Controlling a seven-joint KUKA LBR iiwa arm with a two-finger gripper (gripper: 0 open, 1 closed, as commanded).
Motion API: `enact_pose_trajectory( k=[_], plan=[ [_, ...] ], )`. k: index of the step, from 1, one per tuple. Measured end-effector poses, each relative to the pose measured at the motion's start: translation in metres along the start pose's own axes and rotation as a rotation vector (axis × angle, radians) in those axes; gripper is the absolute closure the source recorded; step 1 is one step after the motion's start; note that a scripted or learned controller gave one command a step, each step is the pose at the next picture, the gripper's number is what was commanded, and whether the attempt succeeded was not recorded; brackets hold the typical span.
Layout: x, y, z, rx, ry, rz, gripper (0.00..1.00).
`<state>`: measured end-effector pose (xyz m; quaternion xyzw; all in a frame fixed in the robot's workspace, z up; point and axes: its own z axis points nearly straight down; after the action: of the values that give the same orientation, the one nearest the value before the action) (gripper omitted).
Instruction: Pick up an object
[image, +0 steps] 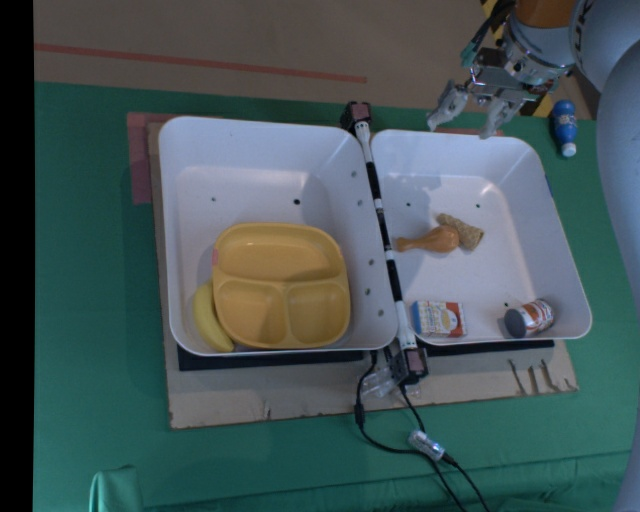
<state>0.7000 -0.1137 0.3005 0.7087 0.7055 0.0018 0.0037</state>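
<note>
Gripper (468, 112) hangs with its fingers spread apart and nothing between them, above the far rim of the right bin (520, 160).

The likeliest pick is the toy drumstick (440, 238), lying on its side near the middle of the right bin, well below and slightly left of the gripper as the camera sees it. It looks like light, stiff plastic, smooth and probably a little slippery; its narrow bone end, pointing toward the divider (378, 210) between the bins, seems the best place to close on, across the shaft. Nearer the right bin's front edge lie a small box (439, 318) and a small can (530, 318) on its side, both further from the gripper; the can would likely roll.
</note>
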Motion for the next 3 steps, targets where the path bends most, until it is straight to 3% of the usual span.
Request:
enact_pose_trajectory(
  k=[1, 2, 3],
  plan=[
    [0.011, -0.002, 0.093, 0.015, -0.007, -0.001, 0.00],
    [0.007, -0.014, 0.112, -0.002, -0.004, 0.000, 0.00],
    [-0.006, -0.002, 0.114, 0.036, 0.022, -0.014, 0.00]
  ],
)
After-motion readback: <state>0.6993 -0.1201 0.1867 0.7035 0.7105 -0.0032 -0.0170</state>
